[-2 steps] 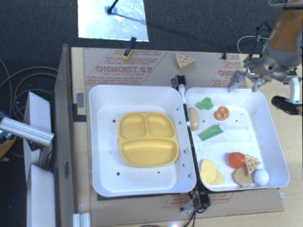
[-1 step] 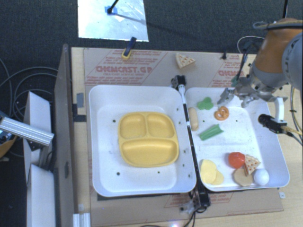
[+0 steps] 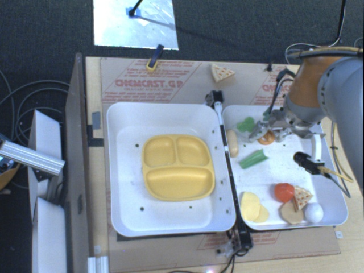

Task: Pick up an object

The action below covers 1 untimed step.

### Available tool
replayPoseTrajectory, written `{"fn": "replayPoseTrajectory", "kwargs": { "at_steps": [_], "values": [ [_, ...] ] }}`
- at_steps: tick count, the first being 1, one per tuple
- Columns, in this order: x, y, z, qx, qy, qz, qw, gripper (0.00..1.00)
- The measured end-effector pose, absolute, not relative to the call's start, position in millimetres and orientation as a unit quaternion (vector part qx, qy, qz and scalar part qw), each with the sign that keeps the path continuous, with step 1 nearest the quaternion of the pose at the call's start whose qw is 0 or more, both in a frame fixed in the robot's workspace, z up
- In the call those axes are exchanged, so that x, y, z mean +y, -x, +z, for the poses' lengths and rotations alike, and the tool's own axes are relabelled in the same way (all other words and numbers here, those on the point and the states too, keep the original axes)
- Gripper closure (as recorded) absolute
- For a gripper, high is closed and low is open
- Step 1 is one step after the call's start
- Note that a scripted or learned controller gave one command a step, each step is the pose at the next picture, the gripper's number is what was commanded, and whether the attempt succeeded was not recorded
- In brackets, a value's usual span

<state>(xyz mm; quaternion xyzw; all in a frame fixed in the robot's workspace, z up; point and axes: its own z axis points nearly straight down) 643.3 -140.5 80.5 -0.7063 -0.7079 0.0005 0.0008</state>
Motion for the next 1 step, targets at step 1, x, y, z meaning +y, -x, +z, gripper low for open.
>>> {"fn": "replayPoseTrajectory", "kwargs": {
  "at_steps": [1],
  "values": [
    [-99.4,-670.8,85.8,-0.71,0.704,-0.0021,-0.002,0.0]
  ]
}}
